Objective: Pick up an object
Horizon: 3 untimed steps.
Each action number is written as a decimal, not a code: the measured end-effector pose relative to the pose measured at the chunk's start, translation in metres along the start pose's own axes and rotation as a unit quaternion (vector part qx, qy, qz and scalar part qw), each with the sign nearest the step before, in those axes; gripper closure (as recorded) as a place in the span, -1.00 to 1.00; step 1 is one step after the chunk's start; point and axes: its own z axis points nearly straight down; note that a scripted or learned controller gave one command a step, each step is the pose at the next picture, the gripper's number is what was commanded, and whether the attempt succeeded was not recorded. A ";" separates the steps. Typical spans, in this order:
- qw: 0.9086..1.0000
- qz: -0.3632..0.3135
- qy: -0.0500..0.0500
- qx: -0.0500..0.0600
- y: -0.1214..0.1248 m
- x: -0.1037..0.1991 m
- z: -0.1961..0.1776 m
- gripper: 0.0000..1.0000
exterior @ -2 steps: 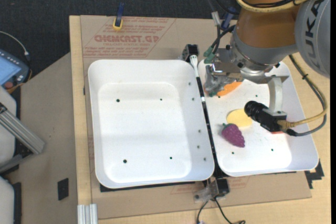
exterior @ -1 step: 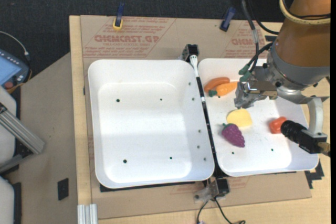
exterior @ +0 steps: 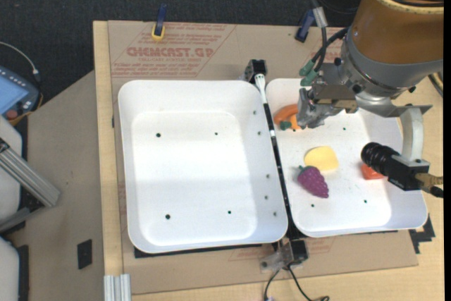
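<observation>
- The gripper [exterior: 308, 120] is seen low in the right bin [exterior: 394, 218], directly over an orange object [exterior: 285, 114] near the bin's upper-left corner.
- Whether anything is clamped cannot be told.
- A yellow piece [exterior: 321, 158], a purple grape bunch [exterior: 313, 181] and a red item [exterior: 371, 172] are left lying untouched.
- No object is lifted yet; grasp and raise are judged outstanding.

grapes [exterior: 313, 181] in right bin [exterior: 380, 216], lemon [exterior: 322, 158] touching behind
</observation>
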 end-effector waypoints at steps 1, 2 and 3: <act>1.000 -0.001 0.002 -0.006 0.004 0.077 -0.152 1.00; 1.000 0.003 -0.003 0.012 -0.004 0.120 0.162 1.00; 1.000 0.001 0.002 -0.002 0.036 0.172 0.047 1.00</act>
